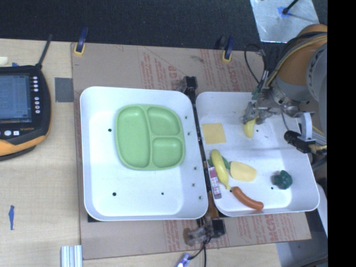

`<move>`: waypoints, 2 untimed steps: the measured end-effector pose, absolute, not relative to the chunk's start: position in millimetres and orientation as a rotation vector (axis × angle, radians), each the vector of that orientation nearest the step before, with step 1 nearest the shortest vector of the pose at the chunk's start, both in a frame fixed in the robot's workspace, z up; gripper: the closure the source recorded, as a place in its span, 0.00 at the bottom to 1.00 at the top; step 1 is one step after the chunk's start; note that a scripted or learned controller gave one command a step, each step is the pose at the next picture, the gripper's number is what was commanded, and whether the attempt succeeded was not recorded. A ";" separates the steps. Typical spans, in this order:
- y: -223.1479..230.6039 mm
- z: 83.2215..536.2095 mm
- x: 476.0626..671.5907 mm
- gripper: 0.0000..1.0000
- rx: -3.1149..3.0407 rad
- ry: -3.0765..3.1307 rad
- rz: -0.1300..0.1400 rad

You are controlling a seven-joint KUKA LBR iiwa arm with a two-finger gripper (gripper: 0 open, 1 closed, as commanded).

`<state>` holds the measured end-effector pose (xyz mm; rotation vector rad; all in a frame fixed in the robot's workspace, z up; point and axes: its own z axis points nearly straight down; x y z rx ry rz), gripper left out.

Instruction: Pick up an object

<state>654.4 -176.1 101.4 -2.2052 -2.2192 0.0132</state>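
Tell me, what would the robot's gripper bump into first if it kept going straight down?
Probably the small yellow piece just under the gripper in the right bin. Depth is hard to judge, so it may already be touching it.

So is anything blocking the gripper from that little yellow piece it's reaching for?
Nothing visible. The gripper sits right over the small yellow piece in the right bin; the yellow square and banana lie apart.
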 end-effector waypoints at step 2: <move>-60.3 192.5 654.4 1.00 -2.215 -2.225 0.001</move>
